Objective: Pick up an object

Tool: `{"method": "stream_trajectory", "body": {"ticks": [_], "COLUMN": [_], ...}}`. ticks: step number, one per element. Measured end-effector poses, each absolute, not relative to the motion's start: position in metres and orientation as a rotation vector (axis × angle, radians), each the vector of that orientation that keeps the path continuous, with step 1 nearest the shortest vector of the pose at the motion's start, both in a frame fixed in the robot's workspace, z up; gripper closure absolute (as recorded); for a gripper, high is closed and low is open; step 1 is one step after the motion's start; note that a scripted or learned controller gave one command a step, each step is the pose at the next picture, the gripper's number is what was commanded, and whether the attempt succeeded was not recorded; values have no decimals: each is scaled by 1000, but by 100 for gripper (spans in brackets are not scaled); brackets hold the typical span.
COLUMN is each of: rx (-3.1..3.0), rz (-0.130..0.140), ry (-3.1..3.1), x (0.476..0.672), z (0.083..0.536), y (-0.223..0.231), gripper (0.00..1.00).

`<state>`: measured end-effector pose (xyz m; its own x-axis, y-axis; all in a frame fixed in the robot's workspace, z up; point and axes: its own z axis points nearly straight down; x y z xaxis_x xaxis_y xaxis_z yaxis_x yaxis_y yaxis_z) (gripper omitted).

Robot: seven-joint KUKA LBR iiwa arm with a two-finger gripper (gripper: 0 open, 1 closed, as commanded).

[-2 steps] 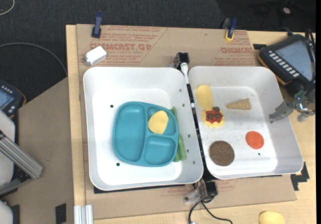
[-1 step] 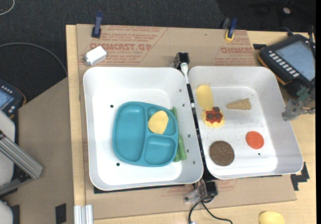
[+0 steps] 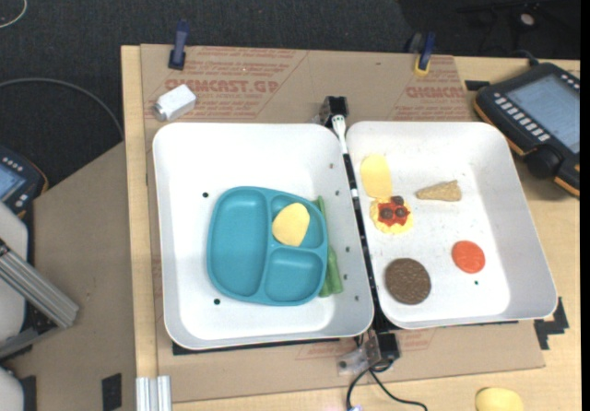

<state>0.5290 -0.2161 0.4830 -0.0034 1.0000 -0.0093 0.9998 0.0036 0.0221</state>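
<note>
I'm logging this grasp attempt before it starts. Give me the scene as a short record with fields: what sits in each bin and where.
left bin: teal divided plate, yellow piece in its upper right compartment, green piece along its right edge
right bin: pale yellow piece, small tart with red topping, tan wedge, brown round patty, orange-red disc

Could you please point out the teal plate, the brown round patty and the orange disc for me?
teal plate [image 3: 238, 243]: camera view, its large left compartment.
brown round patty [image 3: 407, 280]: camera view, its centre.
orange disc [image 3: 468, 257]: camera view, its centre.
</note>
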Motion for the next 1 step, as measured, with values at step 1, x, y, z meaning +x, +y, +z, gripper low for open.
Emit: {"method": "stream_trajectory", "body": {"ticks": [1], "rx": [2230], "rz": [-7], "ry": [2228], "x": [502], "z": [367], "y": [-201], "gripper": [100]}}
